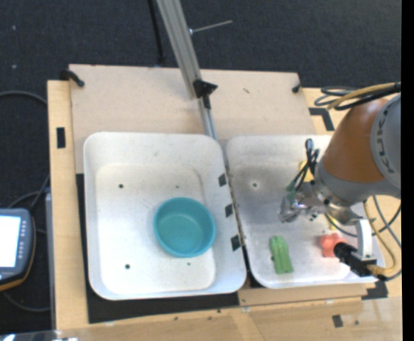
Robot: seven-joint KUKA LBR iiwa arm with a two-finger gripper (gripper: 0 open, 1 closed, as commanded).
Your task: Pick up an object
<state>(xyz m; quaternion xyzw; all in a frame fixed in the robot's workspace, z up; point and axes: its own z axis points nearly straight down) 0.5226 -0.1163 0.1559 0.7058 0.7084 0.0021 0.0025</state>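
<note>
A teal bowl (184, 225) sits in the left bin (121, 155), toward its lower right. In the right bin (256, 162) a green block (281, 253) lies near the front edge, and a small red-orange object (328, 245) rests to its right. My gripper (293, 210) hangs low over the right bin's middle, just above and slightly right of the green block. The grey and orange arm covers the bin's right side. Nothing shows between the fingers.
A slanted aluminium post (182, 45) rises from the back of the bench between the bins. Cables (349, 94) trail at the right. A pendant with a screen (1, 247) lies off the bench at the left.
</note>
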